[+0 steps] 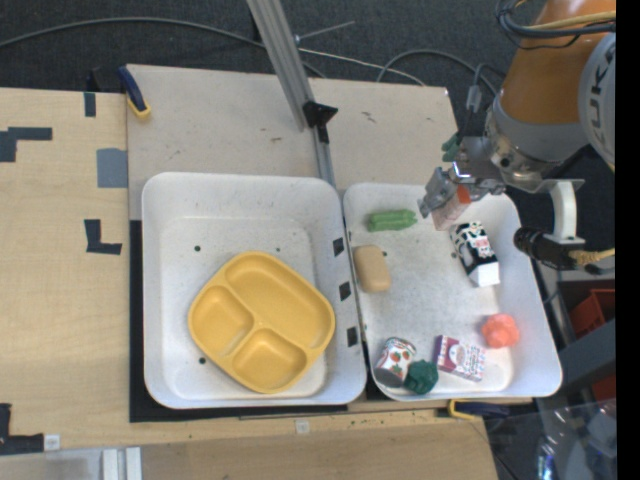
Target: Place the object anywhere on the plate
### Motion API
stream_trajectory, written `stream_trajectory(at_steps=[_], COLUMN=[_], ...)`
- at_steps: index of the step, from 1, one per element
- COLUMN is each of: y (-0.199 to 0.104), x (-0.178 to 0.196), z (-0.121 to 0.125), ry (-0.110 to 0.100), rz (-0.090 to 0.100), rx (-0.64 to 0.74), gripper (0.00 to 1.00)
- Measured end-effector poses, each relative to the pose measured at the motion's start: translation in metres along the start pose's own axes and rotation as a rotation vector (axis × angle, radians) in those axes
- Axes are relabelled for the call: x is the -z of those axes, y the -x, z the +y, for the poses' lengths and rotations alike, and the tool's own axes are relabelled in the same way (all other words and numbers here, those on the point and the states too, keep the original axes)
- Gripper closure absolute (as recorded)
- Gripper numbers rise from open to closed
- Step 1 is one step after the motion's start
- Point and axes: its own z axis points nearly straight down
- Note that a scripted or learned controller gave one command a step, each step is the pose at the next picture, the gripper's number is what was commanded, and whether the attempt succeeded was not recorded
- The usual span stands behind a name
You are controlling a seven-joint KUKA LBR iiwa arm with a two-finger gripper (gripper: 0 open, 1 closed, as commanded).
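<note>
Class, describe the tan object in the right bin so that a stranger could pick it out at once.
Find the right bin, beside the one holding the yellow plate. Near its left wall, just below the green object, lies the tan object. It alone there is plain beige and rounded.

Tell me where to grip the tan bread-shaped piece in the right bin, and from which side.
Take the tan bread-shaped piece across its short width, about mid-length, coming straight down from above. It lies flat with its long axis running up and down the view, so the jaws would close left to right. It sits close to the right bin left wall, so the room for the jaw on that side looks tight.
</note>
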Motion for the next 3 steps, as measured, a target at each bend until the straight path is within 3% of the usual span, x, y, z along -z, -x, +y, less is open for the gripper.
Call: stream_trajectory(at_steps=[3], y=[-0.148], x=[-0.041], z=[0.016], ry=[-0.003], rz=[-0.001], rx=[-0.001], gripper=[1.0])
